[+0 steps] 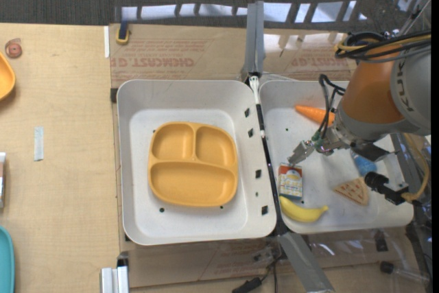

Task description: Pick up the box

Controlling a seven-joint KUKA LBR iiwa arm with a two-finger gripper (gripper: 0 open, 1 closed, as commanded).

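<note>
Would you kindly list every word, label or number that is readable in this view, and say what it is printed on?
"CHEMCAST GP", upside down and mirrored, red print on the cardboard sheet behind the bins.
"KU", partly cut off, on the arm.
The box has a printed label, too small to read.

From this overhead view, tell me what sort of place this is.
Probably a robot-manipulation lab bench: two white bins sit on cardboard, toy food like a banana and carrot lies inside, and a KUKA arm reaches in.
</note>
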